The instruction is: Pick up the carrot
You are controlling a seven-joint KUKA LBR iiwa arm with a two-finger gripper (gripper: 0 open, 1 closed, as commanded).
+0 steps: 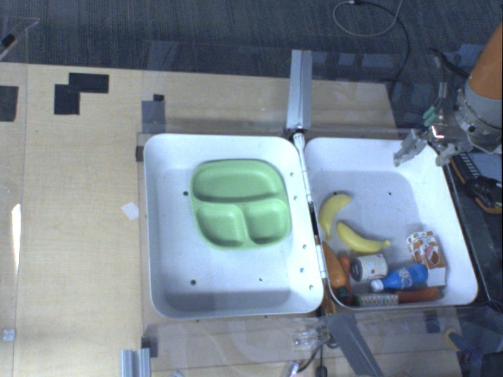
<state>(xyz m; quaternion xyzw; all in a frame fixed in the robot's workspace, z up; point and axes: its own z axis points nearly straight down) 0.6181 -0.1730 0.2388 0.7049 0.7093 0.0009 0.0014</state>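
Currently the approach is being made: gripper [423, 144], fingers apart and empty, is being held over the right bin's [464, 246] far edge; carrot [336, 271], near-left corner, is awaiting descent

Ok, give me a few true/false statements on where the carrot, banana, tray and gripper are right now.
1. The green tray lies in the left bin. True.
2. The carrot sits in the left bin. False: it lies at the right bin's near-left corner.
3. The gripper is over the carrot. False: it is at the right bin's far edge, away from the carrot.
4. The banana lies in the right bin. True.
5. A can lies beside the carrot. True.
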